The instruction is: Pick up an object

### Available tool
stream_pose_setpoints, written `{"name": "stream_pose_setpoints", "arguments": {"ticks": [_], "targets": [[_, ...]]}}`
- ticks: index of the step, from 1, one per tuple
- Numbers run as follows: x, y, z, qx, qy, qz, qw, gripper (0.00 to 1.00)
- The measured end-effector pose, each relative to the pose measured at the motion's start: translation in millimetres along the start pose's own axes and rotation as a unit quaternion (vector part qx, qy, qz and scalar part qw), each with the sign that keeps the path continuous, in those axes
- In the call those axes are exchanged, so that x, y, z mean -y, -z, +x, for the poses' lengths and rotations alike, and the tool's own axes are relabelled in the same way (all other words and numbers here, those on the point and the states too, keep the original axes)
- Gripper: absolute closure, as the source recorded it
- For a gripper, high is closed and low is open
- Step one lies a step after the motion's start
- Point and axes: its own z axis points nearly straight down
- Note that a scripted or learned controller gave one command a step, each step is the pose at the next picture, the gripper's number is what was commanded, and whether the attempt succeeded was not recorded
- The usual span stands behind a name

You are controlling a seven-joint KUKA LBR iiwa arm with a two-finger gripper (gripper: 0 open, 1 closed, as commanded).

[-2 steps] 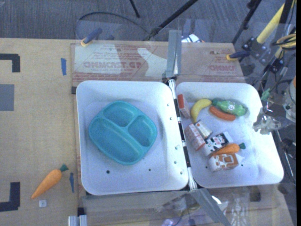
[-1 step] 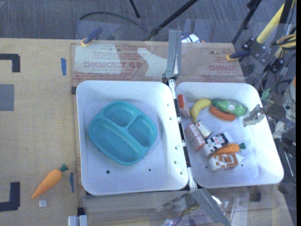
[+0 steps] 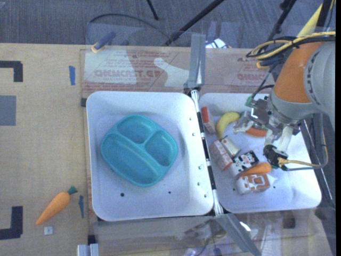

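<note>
Right of frame, the grey arm with the orange band reaches over the right bin (image 3: 298, 193), end effector (image 3: 257, 122) low in the bin's upper part. Can't tell if it is released or clenched; the wrist hides that. Nothing visibly grasped.

Likely target: red-orange item (image 3: 256, 133), just below the end effector, partly covered, contact unclear. Banana (image 3: 228, 120) lies just left of it. Lower in the same bin are a small carton (image 3: 221, 154), a black-and-white piece (image 3: 246, 157), an orange carrot (image 3: 257, 169) and a white-orange box (image 3: 254, 183), all clustered close.

Left bin (image 3: 98, 196) holds a teal divided plate (image 3: 139, 149). A second toy carrot (image 3: 53, 207) sits on the tabletop (image 3: 37, 143) at lower left, outside both bins.

Progress judgement: early or mid-attempt. Arm positioned over the objects, but no pick confirmed and every object seems to rest in the bin. Left to do: secure a grasp and lift clear.
</note>
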Motion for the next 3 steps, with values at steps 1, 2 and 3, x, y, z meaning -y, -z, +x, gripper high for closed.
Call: {"name": "stream_pose_setpoints", "arguments": {"ticks": [1,2,3], "targets": [[13.2,-48.9,9.6,-0.001,0.015,-0.002,0.9999,0.00],[-30.3,-49.9,-2.5,0.000,-0.075,-0.001,0.9972,0.00],[-31.2,-37.7,-0.1,0.000,-0.072,-0.003,0.9974,1.00]]}}
